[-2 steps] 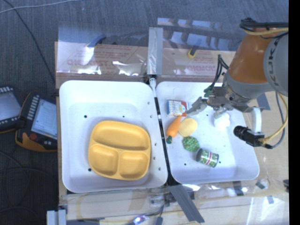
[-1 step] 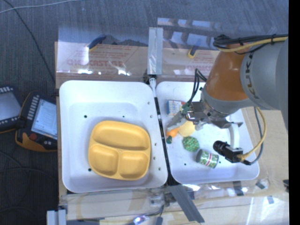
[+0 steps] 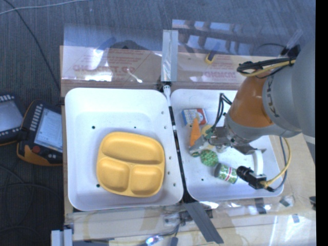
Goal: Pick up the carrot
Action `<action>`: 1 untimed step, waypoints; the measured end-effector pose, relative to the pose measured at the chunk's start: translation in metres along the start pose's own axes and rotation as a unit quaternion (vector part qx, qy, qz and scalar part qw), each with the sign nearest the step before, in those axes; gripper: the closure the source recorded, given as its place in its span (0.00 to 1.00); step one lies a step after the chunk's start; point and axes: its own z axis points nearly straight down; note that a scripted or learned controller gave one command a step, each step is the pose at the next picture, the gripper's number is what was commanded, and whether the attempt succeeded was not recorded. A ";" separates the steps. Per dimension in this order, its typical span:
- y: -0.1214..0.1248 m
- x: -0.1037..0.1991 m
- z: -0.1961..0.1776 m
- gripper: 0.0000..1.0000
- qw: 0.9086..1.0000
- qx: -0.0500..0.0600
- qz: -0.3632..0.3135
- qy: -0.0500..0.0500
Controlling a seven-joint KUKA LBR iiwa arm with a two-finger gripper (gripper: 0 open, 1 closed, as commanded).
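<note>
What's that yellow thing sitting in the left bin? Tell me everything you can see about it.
It is a yellow tray, plastic by its look, with rounded corners and a smooth matte surface. Raised ridges split it into three hollows: one long compartment across the far side and two smaller ones on the near side. It lies flat, open side up, slightly turned, on the floor of the left bin, nearer that bin's front right part. Its compartments hold nothing visible, and the arm is over the other bin, away from it.

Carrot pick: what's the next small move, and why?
Probably shift the tool a little toward the left bin and the far wall, to centre it over the carrot. The carrot lies in the right bin beside the small box, and the tool looks offset to its near-right, closer to the green item.
</note>
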 end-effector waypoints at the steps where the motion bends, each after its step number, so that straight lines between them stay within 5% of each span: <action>1: 0.094 -0.018 0.003 0.00 0.995 -0.005 -0.099 -0.001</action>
